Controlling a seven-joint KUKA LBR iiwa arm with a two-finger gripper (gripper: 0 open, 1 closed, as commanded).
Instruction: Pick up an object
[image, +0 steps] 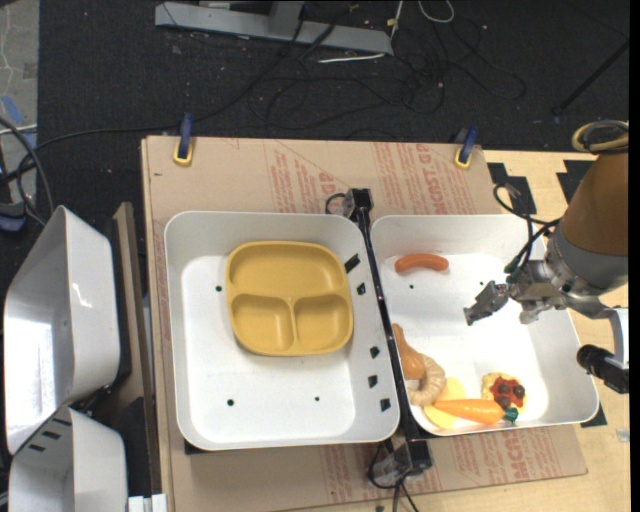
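Observation:
My gripper (487, 303) hangs over the middle of the right bin (470, 235), reaching in from the right, with nothing visible between its fingers. An orange-red sausage (421, 263) lies at the back of that bin, up and left of the gripper. At the front of the bin lie a carrot (466, 409), a tan chicken-leg-like piece (418, 367), a yellow piece (452, 387) and a small pizza-like toy (503, 389). All of them sit below the gripper and apart from it.
The left bin (195, 330) holds a yellow divided plate (289, 297). A black divider (378, 310) runs between the bins. White containers (55, 310) stand off the bench at the left. Cables lie at the back.

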